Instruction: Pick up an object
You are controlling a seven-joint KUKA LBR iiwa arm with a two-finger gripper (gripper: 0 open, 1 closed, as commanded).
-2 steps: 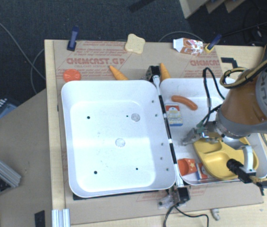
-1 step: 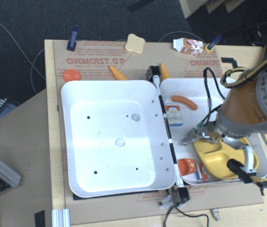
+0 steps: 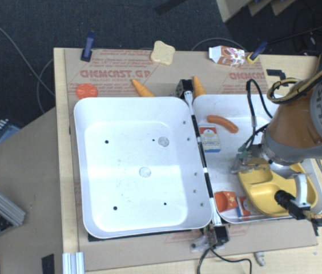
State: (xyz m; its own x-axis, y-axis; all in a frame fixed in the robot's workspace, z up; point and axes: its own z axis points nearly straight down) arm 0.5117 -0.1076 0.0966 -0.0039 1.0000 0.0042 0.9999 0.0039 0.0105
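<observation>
While the arm [image 3: 304, 124] reaches into the right bin [image 3: 229, 104] from the right, its end effector [image 3: 245, 163] hangs low over the bin floor, just left of a yellow object [image 3: 261, 190] that lies at the near right. An orange sausage [image 3: 222, 123] lies farther back, a small red-and-white carton [image 3: 209, 139] to the left, and a red packet [image 3: 229, 202] in the near left corner.

The arm [image 3: 301, 124] ran off the right edge and hid much of the right bin [image 3: 229, 104]. The pincer [image 3: 245, 163] was too dark and small to read its fingers. The yellow object [image 3: 261, 190] lay partly under the wrist. The red carton's [image 3: 229, 201] print was unreadable.
</observation>
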